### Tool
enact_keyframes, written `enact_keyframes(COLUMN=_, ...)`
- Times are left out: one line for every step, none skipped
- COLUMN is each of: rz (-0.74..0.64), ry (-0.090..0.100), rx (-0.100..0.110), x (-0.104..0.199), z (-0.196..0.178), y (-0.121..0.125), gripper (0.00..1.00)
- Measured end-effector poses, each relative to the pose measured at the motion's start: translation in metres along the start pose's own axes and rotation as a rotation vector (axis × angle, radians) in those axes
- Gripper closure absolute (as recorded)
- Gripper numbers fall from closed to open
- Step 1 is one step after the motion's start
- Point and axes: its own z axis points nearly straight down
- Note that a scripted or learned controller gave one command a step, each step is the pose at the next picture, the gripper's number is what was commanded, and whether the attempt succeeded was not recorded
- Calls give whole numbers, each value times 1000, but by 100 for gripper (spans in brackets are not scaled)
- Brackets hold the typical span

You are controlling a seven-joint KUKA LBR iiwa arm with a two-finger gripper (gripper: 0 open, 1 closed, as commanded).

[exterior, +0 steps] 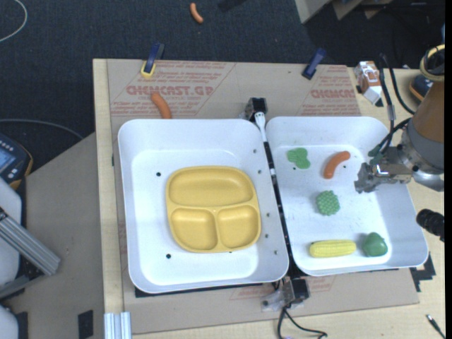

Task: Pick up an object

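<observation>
Bench (212,83) of pale board, bearing two shallow white bins side by side; left bin (141,189) holding a yellow divided tray (212,207) with one wide compartment toward the far side and two smaller ones toward the near side; right bin (339,136) holding five small food items, all lying apart from one another.

Arm (431,136), grey with an orange band, entering from the right edge and reaching over the right bin's right half; gripper (364,179) low above the bin floor, just right of the bin's centre; finger spacing too small and dark to read, so cannot tell how far open; nothing visibly between the fingers.

Yellow corn cob (332,248) lying lengthwise near the right bin's near edge; green pepper (374,244) just beside its right end; round green knobbly piece (327,203) near the bin's centre, left of and slightly nearer than the gripper; orange sausage (337,163) tilted, toward the far side, near the gripper's upper left; leafy green piece (298,157) left of the sausage.

Second orange sausage (161,105) on the board beyond the left bin; blue-and-yellow clamp (151,61) at the board's far edge; blue clamp (313,63) farther right along that edge; small orange piece (196,12) on the dark floor beyond.
</observation>
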Motion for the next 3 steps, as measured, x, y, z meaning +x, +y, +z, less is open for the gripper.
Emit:
enact_keyframes(rz=-3, ry=1, rx=-1, x=38, z=-10, y=39, gripper=100)
enact_keyframes(rz=-4, ry=1, rx=-1, x=77, z=-14, y=84, gripper=100)
enact_keyframes(rz=-3, ry=2, rx=-1, x=107, z=-13, y=121, gripper=100)
